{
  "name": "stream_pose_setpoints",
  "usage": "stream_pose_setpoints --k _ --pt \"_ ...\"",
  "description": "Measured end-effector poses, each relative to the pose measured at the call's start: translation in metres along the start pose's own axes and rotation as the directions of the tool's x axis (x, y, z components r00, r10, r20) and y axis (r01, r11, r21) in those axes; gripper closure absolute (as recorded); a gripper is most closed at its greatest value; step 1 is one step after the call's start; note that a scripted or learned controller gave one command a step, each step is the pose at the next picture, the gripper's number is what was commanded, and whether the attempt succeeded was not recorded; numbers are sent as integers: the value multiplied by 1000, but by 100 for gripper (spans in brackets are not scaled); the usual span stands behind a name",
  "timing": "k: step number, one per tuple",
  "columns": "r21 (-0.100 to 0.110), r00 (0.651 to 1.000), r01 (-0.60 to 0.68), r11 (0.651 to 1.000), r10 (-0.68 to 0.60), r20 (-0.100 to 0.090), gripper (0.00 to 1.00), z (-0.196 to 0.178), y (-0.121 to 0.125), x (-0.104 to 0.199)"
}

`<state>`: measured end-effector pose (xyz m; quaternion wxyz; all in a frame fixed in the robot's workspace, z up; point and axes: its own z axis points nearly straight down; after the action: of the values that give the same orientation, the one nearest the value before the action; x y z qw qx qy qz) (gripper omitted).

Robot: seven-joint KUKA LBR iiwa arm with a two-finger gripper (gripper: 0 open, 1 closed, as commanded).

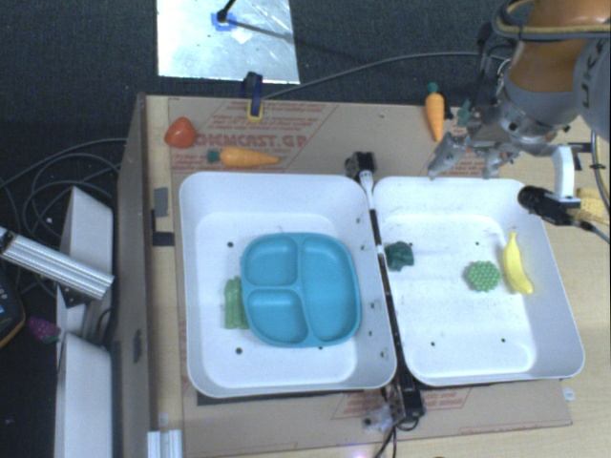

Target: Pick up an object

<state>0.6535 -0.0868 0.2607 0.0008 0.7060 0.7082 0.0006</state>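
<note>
So far nothing is lifted: the yellow plastic banana (517, 263), the round green knobbly fruit (483, 276) touching its left side and the small dark-green lump (398, 254) all lie in the right white bin (549, 351). The grey two-finger gripper (466, 161) hovers over that bin's rim at 12 o'clock, fingers spread apart and holding nothing, pointing downward. Descent and grasp remain.
</note>
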Motion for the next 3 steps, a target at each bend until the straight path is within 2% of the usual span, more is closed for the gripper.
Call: stream_pose_setpoints --k 1,2,3 --pt "3 1000 -2 1000 2 0 0 126 -20 -31" --pt "1 1000 -2 1000 2 1 0 150 -55 -72" --pt "1 1000 -3 1000 3 1 0 148 -78 -100"
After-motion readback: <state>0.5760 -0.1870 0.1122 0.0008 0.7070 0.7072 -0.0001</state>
